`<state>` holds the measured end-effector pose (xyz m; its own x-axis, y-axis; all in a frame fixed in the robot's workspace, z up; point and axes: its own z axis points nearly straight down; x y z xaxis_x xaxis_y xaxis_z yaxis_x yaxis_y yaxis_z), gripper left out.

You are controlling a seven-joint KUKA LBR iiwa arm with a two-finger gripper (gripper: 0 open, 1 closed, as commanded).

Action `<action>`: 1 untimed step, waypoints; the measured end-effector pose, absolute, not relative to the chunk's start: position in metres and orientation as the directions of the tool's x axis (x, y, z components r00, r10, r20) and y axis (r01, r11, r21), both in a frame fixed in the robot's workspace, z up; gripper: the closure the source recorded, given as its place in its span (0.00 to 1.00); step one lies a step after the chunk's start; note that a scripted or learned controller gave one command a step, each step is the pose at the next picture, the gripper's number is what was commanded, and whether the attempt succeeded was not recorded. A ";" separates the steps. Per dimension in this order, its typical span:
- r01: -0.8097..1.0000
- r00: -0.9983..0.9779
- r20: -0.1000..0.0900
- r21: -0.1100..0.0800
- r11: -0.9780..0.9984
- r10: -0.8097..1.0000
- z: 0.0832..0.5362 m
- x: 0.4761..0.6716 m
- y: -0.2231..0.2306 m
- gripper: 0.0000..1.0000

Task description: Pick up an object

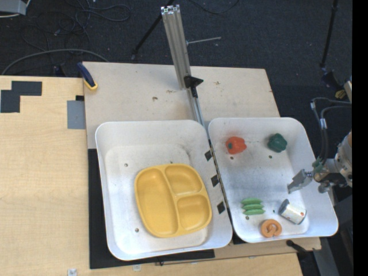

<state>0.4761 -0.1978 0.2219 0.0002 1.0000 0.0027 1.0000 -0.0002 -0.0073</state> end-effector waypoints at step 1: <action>1.000 0.000 0.003 -0.007 0.000 1.000 0.177 0.477 -0.192 0.00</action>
